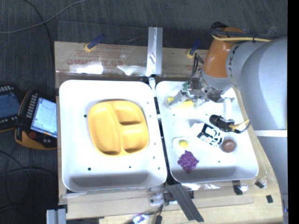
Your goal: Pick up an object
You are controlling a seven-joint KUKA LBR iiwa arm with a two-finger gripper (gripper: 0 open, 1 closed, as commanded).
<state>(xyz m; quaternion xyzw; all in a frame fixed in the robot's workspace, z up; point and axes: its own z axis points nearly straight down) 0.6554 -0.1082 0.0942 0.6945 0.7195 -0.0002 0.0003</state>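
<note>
Yellow object (185,103) lies in the far left part of the right bin (243,169), just at the near side of the gripper (196,93). What shows of it is small and partly covered by the gripper, and its long axis seems to run left to right; which end it points with cannot be told. The gripper is lowered over this far corner of the bin, and whether it is released or clenched cannot be told from above.

Nearer in the same bin, a toy fried egg (181,143) lies by the left wall, with a purple bunch of grapes (188,160) just near of it. A brown round object (228,146) sits well to their right.

The left bin (74,101) holds a yellow divided plate (119,127), lying flat at its middle with its compartments facing up.
</note>
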